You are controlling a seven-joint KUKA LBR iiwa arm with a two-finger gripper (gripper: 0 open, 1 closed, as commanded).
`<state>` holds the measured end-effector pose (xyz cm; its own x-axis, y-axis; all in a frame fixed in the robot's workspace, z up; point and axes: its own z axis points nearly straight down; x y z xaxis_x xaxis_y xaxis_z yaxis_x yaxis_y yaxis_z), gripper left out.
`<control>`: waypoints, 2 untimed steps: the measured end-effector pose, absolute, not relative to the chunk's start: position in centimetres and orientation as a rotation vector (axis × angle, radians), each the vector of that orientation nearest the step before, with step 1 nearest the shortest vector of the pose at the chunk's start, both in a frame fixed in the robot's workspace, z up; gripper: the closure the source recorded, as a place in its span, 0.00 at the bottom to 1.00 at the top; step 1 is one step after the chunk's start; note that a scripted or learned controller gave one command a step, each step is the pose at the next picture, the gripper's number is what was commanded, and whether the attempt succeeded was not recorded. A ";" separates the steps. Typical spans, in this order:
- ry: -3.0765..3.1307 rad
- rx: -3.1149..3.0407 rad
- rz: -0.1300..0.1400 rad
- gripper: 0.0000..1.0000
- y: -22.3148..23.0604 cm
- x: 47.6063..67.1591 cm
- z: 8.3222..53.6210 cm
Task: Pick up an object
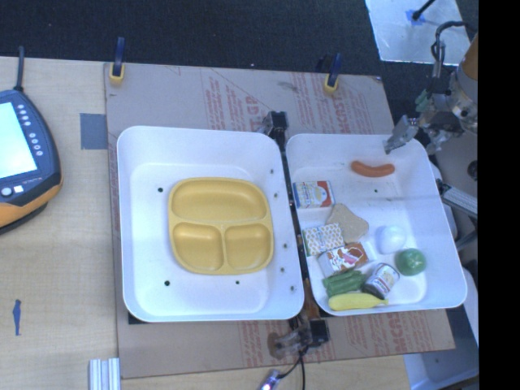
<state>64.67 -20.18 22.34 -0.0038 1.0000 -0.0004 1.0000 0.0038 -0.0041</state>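
Down at the front edge of the right bin (439, 210) sits a yellow banana-shaped toy (355, 301), with a green pepper-like piece (344, 282) right behind it and a small tin can (380, 280) lying tilted just to its right. A green ball (411, 261) sits by the can, and a white ball (392, 238) is a bit further back. Then there's a little red-and-white packet (344, 258), a patterned card (322, 238), a tan bread-slice thing (348, 220) and a small printed box (314, 194), all bunched along the bin's left side, some of them touching. Off on its own near the far wall lies a sausage (373, 168), well apart from the pile.

Left bin (146, 218) holds a yellow divided plate (220, 223) with three compartments, sitting about in the middle.

So the gripper (404, 133) is hovering at the far right corner of the right bin, just beyond the sausage, and I see nothing between its fingers. Honestly it's small and cluttered up there, so I can't tell if it's open or closed.

Both bins rest on a cardboard sheet (244, 104) clamped to the bench, with a teach pendant (24, 157) way off on the left.
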 end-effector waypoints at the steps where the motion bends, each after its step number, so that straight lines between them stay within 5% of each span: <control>1: -2.222 -2.212 0.007 0.00 -16.0 55.1 11.6; 2: -2.232 -2.218 0.000 0.00 -12.2 62.2 9.6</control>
